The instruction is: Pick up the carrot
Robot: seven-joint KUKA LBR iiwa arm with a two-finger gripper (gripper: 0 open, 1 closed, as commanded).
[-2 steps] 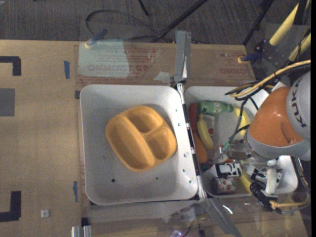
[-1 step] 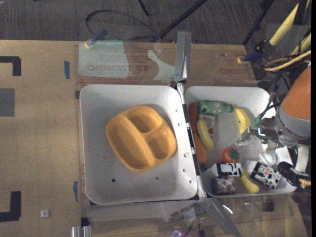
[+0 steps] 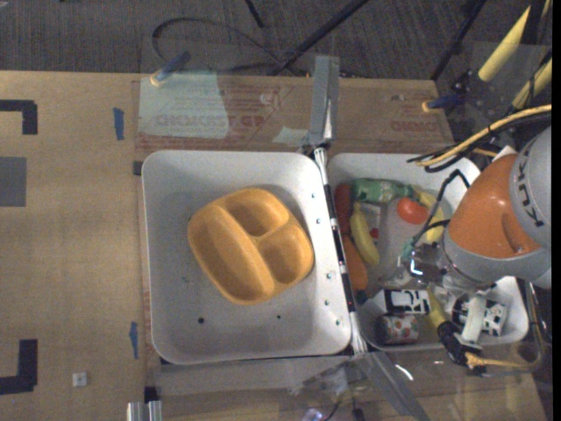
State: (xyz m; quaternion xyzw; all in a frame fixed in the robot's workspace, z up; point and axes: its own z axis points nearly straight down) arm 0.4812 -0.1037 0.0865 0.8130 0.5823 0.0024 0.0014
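Carrot (image 3: 354, 268) lies along the right bin's (image 3: 517, 323) left wall, beside the banana (image 3: 364, 235).
Gripper (image 3: 419, 274) hovers nearby, grip state unclear; it should align lengthwise and descend clear of the wall.

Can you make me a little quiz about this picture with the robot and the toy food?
1. True or false: the yellow plate lies in the left bin.
2. Which bin holds the carrot? A) the left bin B) the right bin C) neither one
3. Fill in the missing word: the banana lies right beside the carrot, on the side away from the ____ plate.

Key
1. True. The plate, with its three compartments, sits in the middle of the left bin.
2. B. The carrot lies along the right bin's left wall, and the robot arm reaches in over that same bin.
3. Yellow.
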